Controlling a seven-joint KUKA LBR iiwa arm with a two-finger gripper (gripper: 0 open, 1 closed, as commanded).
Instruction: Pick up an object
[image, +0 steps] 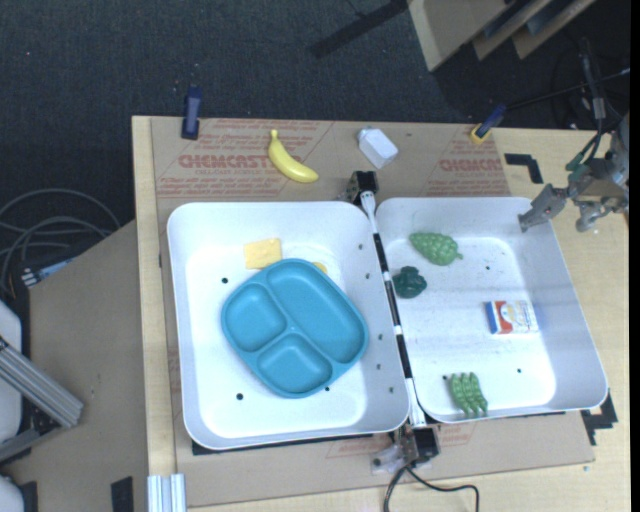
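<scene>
Hand (563, 207) spread above right bin (560, 300) holding 4 items.

Two bins (190, 300) (white), one blue tray (292, 325), one banana (289, 160)

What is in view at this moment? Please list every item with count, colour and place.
bins: 2, white, side by side on the bench
divided plate: 1, blue, left bin
yellow block: 1, yellow, left bin, behind the plate
grapes: 1, light green, right bin, far side
dark green toy: 1, dark green, right bin, near the divider
small box: 1, white, blue and red, right bin
ridged green toy: 1, green, right bin, near edge
banana: 1, yellow, bench behind the left bin
white block: 1, white, bench behind the bins
gripper: 1, grey, over the right bin's far right corner
</scene>
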